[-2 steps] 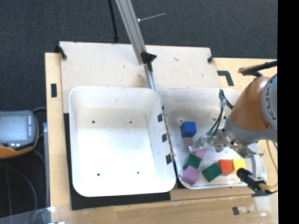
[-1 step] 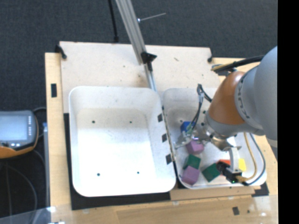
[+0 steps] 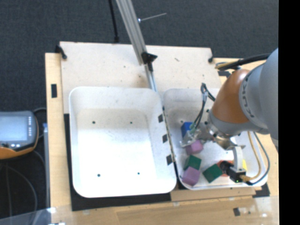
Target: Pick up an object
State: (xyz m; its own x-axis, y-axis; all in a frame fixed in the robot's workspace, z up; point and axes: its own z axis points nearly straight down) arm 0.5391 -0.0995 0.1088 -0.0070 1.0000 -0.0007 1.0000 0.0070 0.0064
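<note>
Purple (image 3: pixel 190 176) and green blocks (image 3: pixel 212 173) in right bin (image 3: pixel 174 102)

Grey arm (image 3: pixel 255 93) reaches in from the right, gripper (image 3: pixel 193 139) lowered (wrist bent down)

Dark grey carpet (image 3: pixel 56 13) covers the floor around a pale wooden surface (image 3: pixel 103 67). A slanted aluminium rail (image 3: pixel 131 25) rises behind it; a handheld control pendant (image 3: pixel 18 131) sits left.
</note>
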